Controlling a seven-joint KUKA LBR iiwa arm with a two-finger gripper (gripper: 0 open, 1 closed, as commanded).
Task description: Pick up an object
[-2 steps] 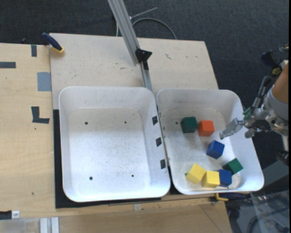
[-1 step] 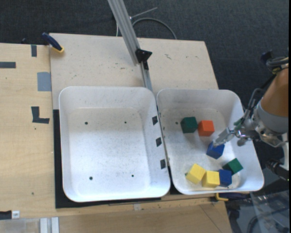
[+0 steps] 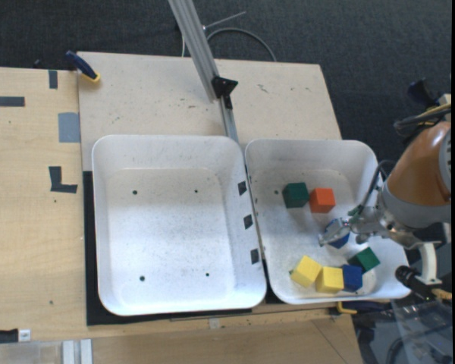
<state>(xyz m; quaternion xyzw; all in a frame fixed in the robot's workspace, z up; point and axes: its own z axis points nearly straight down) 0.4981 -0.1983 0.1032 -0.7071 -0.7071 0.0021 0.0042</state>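
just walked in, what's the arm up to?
The KUKA arm has reached into the right bin, its claw low over the floor between the orange block and the front cluster of two yellow blocks, a blue block and a green one. No block visibly gripped yet.

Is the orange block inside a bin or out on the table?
Inside. The orange block sits on the right bin's floor, beside a green block.
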